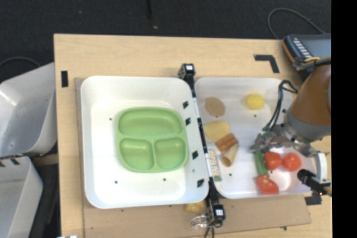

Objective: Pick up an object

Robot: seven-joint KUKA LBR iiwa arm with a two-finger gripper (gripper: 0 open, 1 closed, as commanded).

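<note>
The right bin (240, 89) holds several toy foods. A brown round cookie (215, 106) and a yellow ball (255, 101) lie near its far side. A pale yellow piece (216, 130), an orange-brown piece (226, 143) and a tan cone (228, 159) sit near its left wall. A green stick (260, 164) and three red pieces (273, 160) (291, 161) (268, 184) cluster at the near right. My gripper (266, 144) hangs low over that cluster, just above the green stick and the nearest red piece. I see nothing lifted.
The left bin (95, 136) carries a green divided plate (152, 138). The arm (311, 106) comes in from the right over the right bin's far right corner. A dark device (304, 48) lies on the bench at the back right. Cables run near it.
</note>
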